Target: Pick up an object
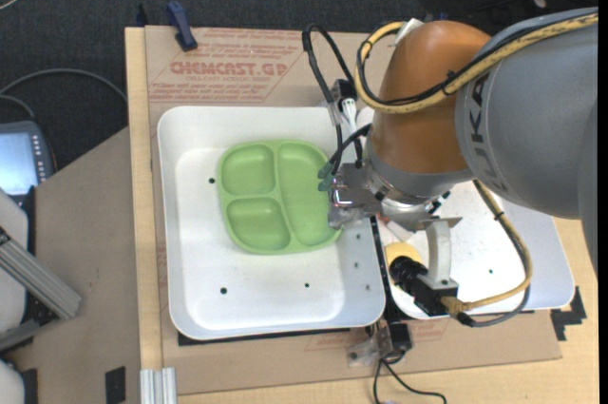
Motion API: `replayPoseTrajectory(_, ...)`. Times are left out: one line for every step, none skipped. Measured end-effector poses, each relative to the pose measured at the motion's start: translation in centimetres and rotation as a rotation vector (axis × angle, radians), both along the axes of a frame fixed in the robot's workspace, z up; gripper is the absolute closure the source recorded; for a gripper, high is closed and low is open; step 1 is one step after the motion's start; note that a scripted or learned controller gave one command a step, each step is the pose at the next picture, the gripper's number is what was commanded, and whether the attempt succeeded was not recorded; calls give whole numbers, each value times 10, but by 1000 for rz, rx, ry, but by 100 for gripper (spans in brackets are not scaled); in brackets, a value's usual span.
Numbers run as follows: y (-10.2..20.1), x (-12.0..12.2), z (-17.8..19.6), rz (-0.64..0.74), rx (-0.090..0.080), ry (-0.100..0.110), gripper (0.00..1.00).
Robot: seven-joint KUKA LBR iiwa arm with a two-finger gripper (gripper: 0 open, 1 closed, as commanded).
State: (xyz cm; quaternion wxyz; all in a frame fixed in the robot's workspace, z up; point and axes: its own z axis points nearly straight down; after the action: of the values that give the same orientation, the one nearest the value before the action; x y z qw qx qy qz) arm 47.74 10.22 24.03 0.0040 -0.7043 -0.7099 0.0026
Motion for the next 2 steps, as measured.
replayPoseTrajectory(32, 3, 180, -2, 6, -29, 100)
replayPoseTrajectory(31, 0, 33, -10, -6, 6, 100)
